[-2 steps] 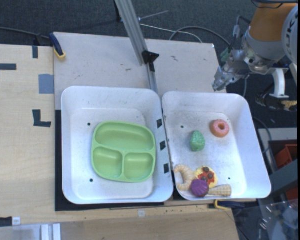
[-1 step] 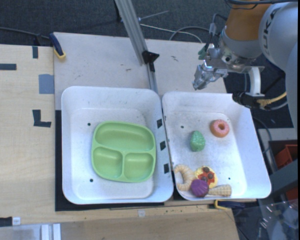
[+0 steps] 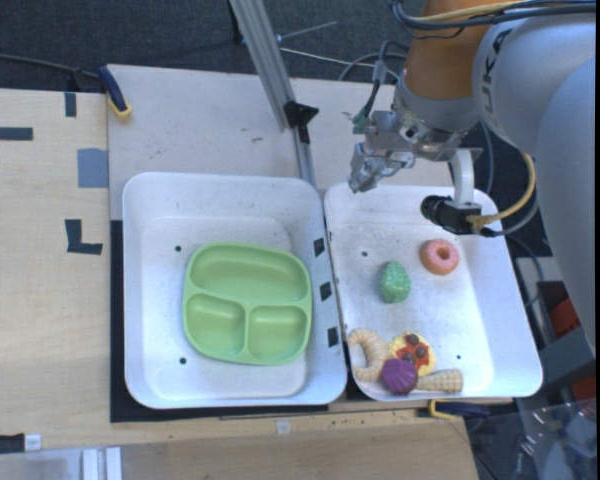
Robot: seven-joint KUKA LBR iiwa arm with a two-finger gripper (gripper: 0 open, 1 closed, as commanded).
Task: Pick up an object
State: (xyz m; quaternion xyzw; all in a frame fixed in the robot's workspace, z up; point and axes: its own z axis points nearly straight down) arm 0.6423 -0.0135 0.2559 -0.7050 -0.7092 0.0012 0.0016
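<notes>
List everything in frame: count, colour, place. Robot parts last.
bins: 2, white, side by side on the bench
divided plate: 1, light green, three compartments, in the left bin
donut: 1, pink, right bin, upper right
green toy: 1, green, right bin, middle
toy food pile: 1 cluster, tan, yellow-red and purple pieces touching, right bin, near edge
clamp: 1, blue and yellow, bench top left
metal rail: 1, grey, slanting down to the bins' shared far corner
arm: 1, grey with orange band, entering from the right
hand: 1, grey, above the far left corner of the right bin, nothing visible in it
</notes>
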